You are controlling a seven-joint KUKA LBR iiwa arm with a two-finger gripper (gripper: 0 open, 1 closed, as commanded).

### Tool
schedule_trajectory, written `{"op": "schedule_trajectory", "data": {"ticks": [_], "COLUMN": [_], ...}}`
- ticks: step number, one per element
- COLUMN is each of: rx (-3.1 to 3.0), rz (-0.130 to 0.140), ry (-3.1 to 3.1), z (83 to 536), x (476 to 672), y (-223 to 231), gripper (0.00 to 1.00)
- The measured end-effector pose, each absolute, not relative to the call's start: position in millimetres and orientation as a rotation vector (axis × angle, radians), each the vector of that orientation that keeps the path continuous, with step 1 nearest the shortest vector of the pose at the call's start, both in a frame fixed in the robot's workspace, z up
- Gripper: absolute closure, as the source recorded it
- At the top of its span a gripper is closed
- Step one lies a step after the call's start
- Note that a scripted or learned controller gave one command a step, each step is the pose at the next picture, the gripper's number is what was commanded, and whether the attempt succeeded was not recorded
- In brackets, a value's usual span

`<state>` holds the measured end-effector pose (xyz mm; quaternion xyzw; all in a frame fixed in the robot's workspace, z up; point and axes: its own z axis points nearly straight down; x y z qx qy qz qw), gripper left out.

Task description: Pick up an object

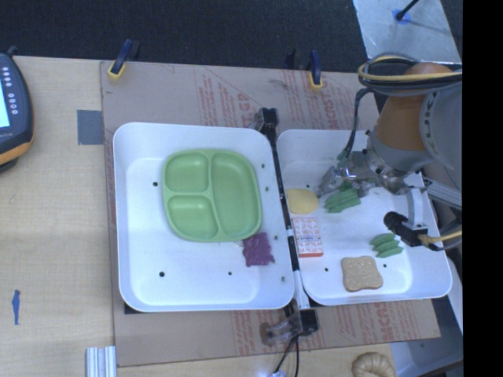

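Beside the yellow piece [302, 201], unreadable red-printed card [307, 237].

Both white bins [130, 234] look like smooth, slightly glossy plastic. The green divided plate [212, 195] is smooth plastic with a soft sheen. The tabletop [47, 234] is pale matt wood, and a sheet of brown printed cardboard [204, 93] lies flat under the bins. The slice of toast [361, 273] has a rough, grainy surface. The arm's orange band [402, 120] shines glossy.
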<state>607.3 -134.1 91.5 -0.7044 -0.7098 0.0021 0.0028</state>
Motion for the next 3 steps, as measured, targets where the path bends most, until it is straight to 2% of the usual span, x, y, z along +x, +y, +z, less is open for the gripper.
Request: {"op": "schedule_trajectory", "data": {"ticks": [1, 2, 3], "rx": [-2.219, -2.216, -2.211], "rz": [0.001, 0.001, -0.011], "ry": [-2.225, -2.228, -2.237], "z": [92.5, 104.9, 198.5], "x": [630.2, 630.5, 627.9], "y": [-160.1, -160.0, -78.7], "gripper": [0.00, 1.00, 1.00]}}
